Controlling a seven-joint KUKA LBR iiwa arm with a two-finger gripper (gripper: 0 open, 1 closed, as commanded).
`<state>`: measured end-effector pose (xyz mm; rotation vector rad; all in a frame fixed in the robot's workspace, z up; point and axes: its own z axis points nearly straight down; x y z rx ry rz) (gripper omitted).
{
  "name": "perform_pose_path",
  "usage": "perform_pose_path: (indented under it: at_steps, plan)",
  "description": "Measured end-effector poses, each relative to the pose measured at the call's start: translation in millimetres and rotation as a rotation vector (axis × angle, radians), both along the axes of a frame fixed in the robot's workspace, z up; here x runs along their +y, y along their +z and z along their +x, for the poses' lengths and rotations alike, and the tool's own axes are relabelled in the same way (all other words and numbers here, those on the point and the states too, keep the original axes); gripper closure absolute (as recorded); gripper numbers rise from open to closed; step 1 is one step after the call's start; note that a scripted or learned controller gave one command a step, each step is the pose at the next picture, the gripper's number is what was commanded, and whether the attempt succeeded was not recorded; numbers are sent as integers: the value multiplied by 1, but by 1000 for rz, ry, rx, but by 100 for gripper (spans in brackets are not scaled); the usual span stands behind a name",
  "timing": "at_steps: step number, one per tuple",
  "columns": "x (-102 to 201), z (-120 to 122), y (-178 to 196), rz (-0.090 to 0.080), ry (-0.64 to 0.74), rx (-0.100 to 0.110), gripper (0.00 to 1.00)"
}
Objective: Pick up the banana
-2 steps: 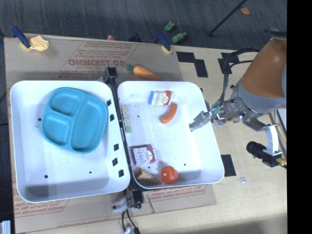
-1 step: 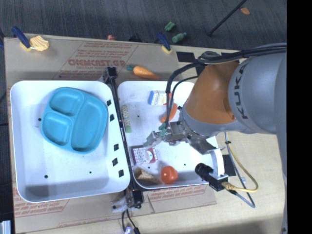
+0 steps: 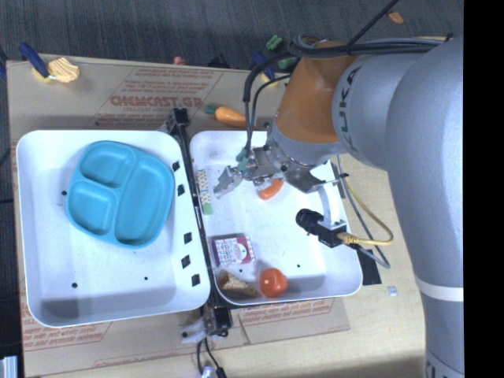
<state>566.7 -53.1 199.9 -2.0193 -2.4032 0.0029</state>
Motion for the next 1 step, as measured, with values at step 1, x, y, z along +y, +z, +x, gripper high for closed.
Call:
perform_pose_path:
  at_steps: [1]
  plan:
    - [49,-48,22,1,334,1,0]
